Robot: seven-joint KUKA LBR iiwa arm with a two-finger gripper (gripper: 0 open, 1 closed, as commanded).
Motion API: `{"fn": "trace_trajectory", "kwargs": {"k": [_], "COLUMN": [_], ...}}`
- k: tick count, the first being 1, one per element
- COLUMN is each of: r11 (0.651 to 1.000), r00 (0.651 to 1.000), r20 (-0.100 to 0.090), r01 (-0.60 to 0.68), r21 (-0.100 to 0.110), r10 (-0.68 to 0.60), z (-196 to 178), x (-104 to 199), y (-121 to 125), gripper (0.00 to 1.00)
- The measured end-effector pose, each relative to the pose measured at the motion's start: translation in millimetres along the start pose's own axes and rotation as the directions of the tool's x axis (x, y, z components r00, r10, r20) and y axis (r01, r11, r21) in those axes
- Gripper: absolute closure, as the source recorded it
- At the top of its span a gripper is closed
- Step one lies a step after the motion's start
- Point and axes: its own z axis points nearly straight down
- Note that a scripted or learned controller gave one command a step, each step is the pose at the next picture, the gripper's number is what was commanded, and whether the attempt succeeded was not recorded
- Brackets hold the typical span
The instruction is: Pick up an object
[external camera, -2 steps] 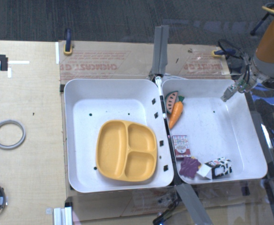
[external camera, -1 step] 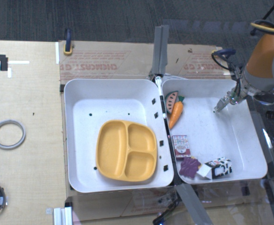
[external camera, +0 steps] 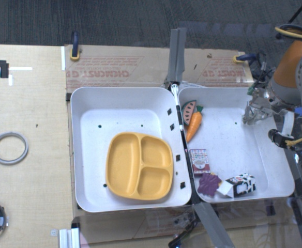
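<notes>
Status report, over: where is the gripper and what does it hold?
Gripper over right bin, far right corner, nothing seen in it. Toy carrot and small items along bin's left and near edges, untouched. Yellow divided plate in left bin.

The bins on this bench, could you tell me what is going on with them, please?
The arm reaches in from the right, with its pincer over the right bin near the far right corner, holding nothing visible. The toys lie apart from it: a carrot and a melon slice by the divider, a small carton, a purple toy and a black-and-white toy nearer the front. The left bin holds a yellow plate.
</notes>
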Motion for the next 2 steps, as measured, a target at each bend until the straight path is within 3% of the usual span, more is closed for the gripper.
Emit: {"fn": "trace_trajectory", "kwargs": {"k": [1,2], "r11": [0.994,0.967], "r00": [0.994,0.967], "r20": [0.000,0.000], "r01": [0.110,-0.256], "r21": [-0.001,0.000], "r10": [-0.110,0.256], "z": [-120.6,-0.3], "x": [39.4,24.0], "y": [5.2,22.6], "gripper": [0.00,0.00]}}
